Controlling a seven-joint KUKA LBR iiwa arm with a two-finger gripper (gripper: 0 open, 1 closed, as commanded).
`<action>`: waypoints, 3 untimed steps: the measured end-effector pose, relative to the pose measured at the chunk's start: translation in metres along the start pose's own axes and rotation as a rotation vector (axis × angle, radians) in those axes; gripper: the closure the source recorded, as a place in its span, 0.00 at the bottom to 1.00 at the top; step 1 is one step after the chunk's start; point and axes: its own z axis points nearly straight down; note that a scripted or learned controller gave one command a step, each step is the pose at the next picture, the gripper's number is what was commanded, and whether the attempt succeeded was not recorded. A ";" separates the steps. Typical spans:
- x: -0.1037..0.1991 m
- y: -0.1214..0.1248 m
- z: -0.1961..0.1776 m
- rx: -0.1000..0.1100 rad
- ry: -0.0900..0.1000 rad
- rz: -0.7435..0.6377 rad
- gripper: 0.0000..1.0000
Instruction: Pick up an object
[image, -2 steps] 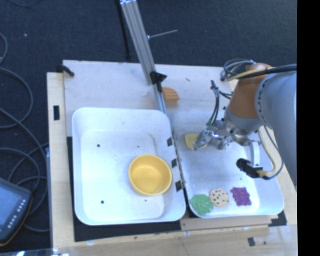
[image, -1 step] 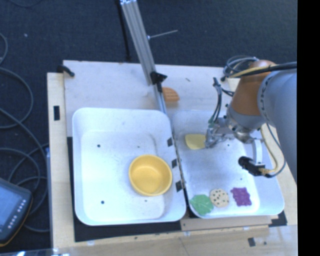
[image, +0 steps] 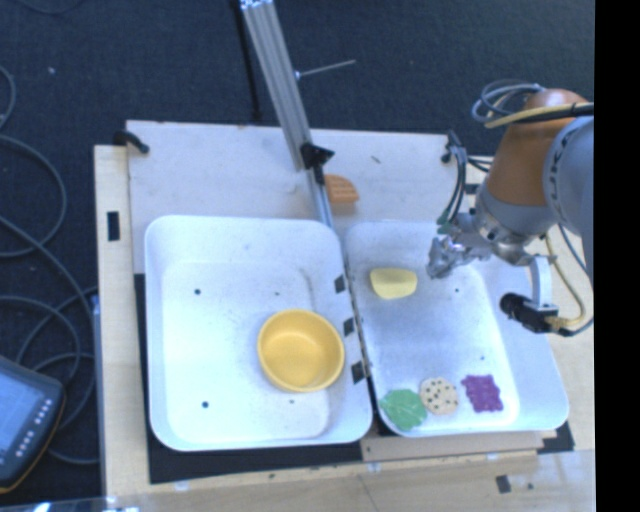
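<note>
A pale yellow lump (image: 393, 283) lies near the back left of the right bin (image: 470, 340). Along that bin's front edge sit a green flat piece (image: 403, 408), a round tan cookie with dark dots (image: 438, 396) and a purple grape-like piece (image: 483, 393). A yellow bowl (image: 300, 350) stands in the left bin (image: 200, 300). My gripper (image: 442, 262) hangs over the back of the right bin, just right of the yellow lump and apart from it. Nothing shows between its tips.
An orange object (image: 342, 191) lies on the bench behind the bins, beside a slanting metal rail (image: 285, 100). Cables (image: 545, 310) hang off the arm at the right bin's right side. A tablet (image: 25, 420) sits at the far left on the floor.
</note>
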 end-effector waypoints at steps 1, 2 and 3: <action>0.004 -0.005 -0.060 0.000 0.000 -0.006 1.00; 0.003 -0.003 -0.108 -0.001 0.000 -0.007 1.00; 0.045 -0.019 -0.101 0.006 0.001 -0.008 1.00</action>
